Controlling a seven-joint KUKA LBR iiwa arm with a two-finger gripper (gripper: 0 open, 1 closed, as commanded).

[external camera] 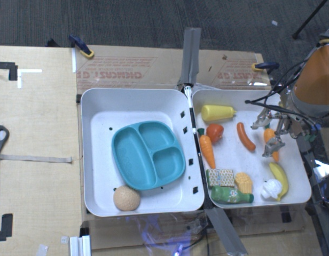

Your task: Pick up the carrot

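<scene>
Your counter [36, 185] carries two white bins: the left bin [95, 159] with a blue divided plate [148, 154] and a tan ball [126, 198], the right bin [292, 196] crowded with toy food. The arm [314, 81] hangs over that bin's right side, hand [271, 135] low above something small and orange I can't name. Whether the hand is spread or closed, I cannot tell. The carrot [208, 150] lies well to its left against the divider wall, just below the tomato [214, 132], tip toward you. You'd best cross over the sausage [245, 136], line the grip across the carrot's narrow width, and come straight down, minding the wall and the tomato.
</scene>
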